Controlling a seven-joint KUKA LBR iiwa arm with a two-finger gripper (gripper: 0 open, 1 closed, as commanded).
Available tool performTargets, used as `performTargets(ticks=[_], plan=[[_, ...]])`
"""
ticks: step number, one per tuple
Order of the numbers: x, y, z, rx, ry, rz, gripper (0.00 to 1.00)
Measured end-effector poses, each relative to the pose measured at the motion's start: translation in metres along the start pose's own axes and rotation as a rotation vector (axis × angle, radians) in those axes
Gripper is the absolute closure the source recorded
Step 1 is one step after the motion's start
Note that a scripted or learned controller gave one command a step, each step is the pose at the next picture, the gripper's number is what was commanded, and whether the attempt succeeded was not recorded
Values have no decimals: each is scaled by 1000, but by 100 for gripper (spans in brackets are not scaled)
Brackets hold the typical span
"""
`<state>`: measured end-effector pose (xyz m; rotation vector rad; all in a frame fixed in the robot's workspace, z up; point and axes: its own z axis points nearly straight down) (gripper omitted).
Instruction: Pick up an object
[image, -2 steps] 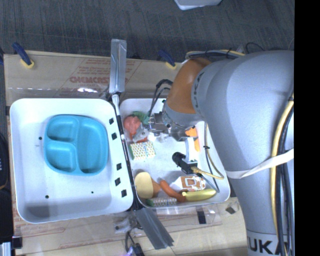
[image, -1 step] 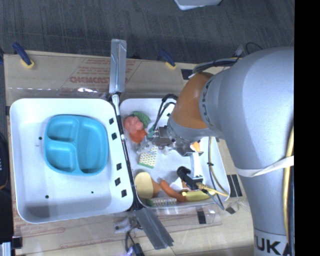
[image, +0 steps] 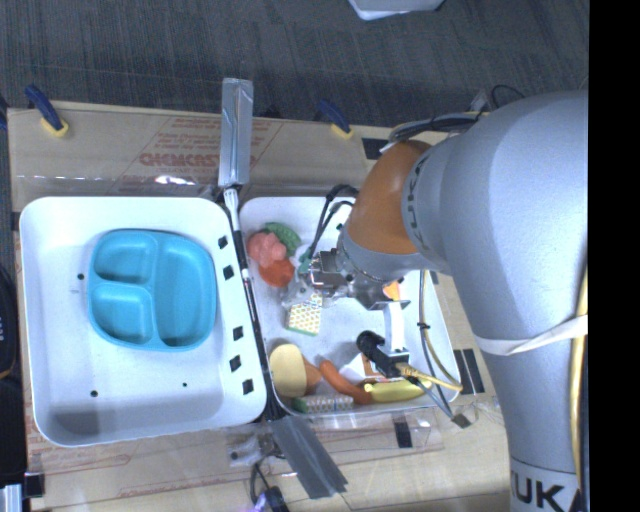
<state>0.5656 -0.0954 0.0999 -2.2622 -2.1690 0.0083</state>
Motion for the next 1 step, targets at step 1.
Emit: performTargets(ticks=[1], plan=[[40,-24,-92,-7,-1,-106,100]])
